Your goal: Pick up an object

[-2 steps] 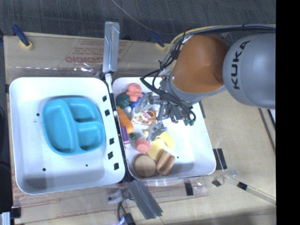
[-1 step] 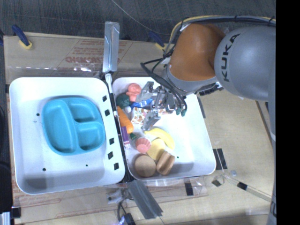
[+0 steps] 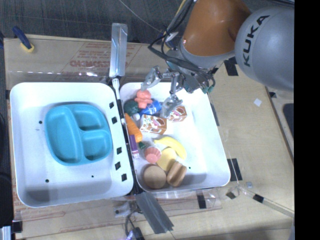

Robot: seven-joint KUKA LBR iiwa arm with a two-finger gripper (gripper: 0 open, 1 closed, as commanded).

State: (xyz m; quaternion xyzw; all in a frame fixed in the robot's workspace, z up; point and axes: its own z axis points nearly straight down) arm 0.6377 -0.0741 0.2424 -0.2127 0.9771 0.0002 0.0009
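Gripper hangs over the right bin's far end, fingers spread and empty. The toy pile lies directly below and nearward; the pink piece sits nearest the fingers.

I am viewing a bench that is carrying two white bins side by side. The left bin is holding a blue divided tray, which is lying flat at the bin's middle, nearer its left wall. The right bin is touching the left bin along their shared edge, where black clips are sitting in a row. A metal strip is extending from that edge toward the bench's far edge, over red-printed cardboard. A blue tool with a yellow tip is lying near the bench's far left corner.
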